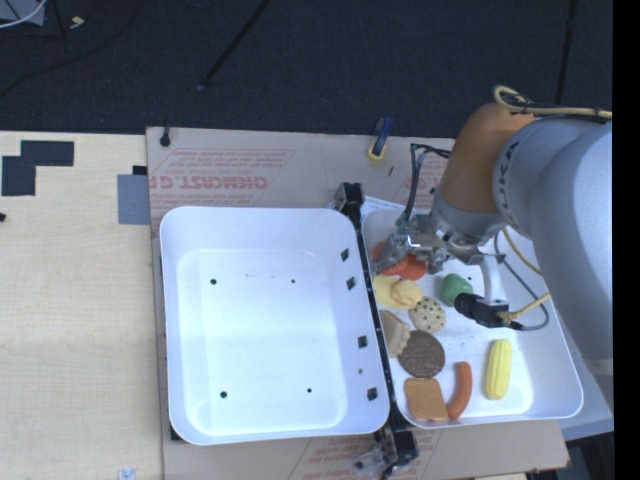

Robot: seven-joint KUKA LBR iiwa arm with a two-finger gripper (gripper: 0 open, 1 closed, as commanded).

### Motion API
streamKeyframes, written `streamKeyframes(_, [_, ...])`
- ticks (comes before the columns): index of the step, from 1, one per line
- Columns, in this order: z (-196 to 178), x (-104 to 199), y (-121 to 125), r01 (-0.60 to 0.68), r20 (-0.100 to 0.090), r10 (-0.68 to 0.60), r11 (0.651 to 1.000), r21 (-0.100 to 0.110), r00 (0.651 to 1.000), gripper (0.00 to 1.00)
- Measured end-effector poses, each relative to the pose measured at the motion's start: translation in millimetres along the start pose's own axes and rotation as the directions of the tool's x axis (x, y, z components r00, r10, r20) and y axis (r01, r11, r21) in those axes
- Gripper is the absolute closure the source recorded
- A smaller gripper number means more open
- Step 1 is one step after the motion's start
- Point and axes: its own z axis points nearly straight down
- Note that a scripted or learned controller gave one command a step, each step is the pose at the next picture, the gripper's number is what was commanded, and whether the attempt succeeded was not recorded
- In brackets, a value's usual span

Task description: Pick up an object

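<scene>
**A:** Where is the arm now?

**B:** The gripper [412, 240] hangs low over the far left corner of the right bin [545, 373], just above a red piece [408, 267]. From this angle one cannot tell whether it is open or closed.

**A:** So the red piece is the likely pick. How would it handle?

**B:** It looks like toy food, so it is probably light, stiff plastic. It would be smooth, a little slippery and not fragile. A hold across its narrow middle seems safest.

**A:** What crowds it?

**B:** A yellow lump [397, 291] touches it on the near side, and a cookie [430, 314] lies just past that. A green piece [455, 286] sits near on the right. The bin wall is close on the left, so there is little room on that side.

**A:** Are any easier?

**B:** The corn cob [497, 368] lies apart from the heap, with bare floor around it. The sausage [460, 390] lies near the corn cob but right beside a slice of toast [427, 400].
</scene>
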Motion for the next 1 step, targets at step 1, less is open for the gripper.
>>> streamKeyframes(1, [0.0, 0.0, 0.0, 0.000, 0.000, 0.000, 1.000, 0.000, 1.000, 0.00])
